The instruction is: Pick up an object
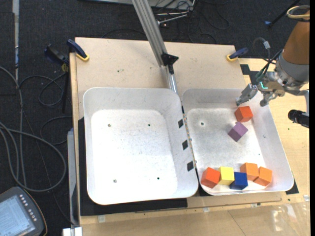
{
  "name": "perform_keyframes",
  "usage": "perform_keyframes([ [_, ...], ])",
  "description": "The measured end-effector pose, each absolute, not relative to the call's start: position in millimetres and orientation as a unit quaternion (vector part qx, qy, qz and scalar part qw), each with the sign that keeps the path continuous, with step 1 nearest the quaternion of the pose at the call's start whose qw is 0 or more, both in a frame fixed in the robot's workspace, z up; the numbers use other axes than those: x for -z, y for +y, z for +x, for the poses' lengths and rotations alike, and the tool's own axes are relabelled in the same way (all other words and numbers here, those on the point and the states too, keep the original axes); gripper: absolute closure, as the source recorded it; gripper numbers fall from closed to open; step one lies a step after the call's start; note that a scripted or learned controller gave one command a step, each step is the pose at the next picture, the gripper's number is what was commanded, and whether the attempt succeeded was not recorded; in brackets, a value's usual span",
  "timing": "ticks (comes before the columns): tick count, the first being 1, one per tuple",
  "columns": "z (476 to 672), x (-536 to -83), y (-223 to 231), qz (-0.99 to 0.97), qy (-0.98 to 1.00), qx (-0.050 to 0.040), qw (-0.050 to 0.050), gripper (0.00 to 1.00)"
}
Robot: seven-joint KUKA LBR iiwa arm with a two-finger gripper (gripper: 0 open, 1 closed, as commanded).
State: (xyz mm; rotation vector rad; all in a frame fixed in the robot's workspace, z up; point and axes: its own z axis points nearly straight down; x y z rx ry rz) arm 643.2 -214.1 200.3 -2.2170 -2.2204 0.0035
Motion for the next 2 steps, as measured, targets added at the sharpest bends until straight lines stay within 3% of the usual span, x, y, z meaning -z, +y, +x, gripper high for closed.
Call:
perform_keyframes([
  [1, 643.8, -203, -214, -0.706, -0.708, -0.0007, 0.000, 0.00],
  [2, 646.4, -154, -204, -0.706, -0.708, -0.0012, 0.002, 0.00],
])
